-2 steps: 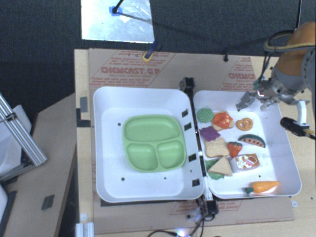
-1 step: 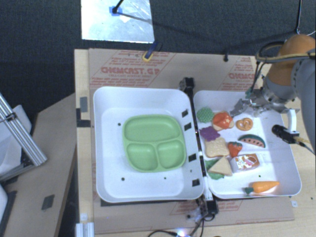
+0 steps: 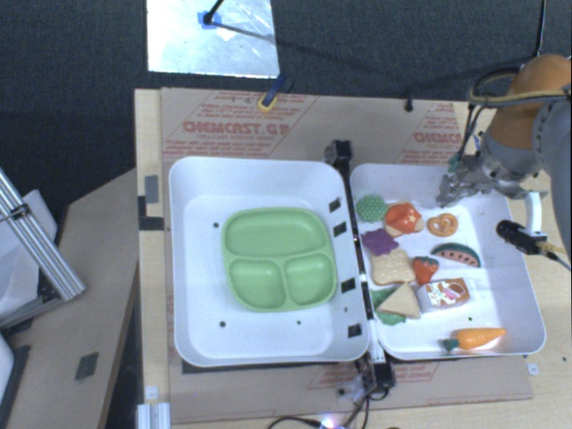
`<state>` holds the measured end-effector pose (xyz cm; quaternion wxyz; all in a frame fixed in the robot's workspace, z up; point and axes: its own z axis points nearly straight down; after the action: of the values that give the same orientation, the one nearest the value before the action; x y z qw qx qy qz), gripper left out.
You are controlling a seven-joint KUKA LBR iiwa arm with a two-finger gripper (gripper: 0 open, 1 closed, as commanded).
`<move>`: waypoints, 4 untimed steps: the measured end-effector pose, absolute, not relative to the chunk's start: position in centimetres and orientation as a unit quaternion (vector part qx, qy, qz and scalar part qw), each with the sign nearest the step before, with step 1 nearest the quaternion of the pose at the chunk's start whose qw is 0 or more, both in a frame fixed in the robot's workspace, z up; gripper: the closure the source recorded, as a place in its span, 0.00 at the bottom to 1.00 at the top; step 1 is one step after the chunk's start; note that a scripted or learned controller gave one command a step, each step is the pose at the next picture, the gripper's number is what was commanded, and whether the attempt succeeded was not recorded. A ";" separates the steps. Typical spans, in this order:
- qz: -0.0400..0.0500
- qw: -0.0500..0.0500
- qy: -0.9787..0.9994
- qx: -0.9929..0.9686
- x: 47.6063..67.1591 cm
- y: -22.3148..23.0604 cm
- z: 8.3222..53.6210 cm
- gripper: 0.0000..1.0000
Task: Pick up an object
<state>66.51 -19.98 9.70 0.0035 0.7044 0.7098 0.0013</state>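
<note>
The right bin holds several toy foods: a green round piece, a red tomato, a pretzel, a watermelon slice, a purple piece, a bread slice, a strawberry, a sandwich wedge, a red-and-white packet and a carrot. My gripper hangs over the bin's far side, just above the pretzel and right of the tomato. I see nothing held between its fingers.
The left bin carries a green divided plate. A black divider with clips runs between the two bins. Brown cardboard lies under both bins, and a shiny foil sheet sits at the back.
</note>
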 end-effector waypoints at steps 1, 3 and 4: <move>0.002 0.003 0.709 0.705 67.4 -19.6 15.8 1.00; 0.001 0.002 0.709 0.705 67.8 -19.0 22.5 1.00; 0.001 0.001 0.710 0.704 67.2 -13.9 23.6 1.00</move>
<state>67.20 -13.92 23.55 0.0009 0.7039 0.7103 0.0013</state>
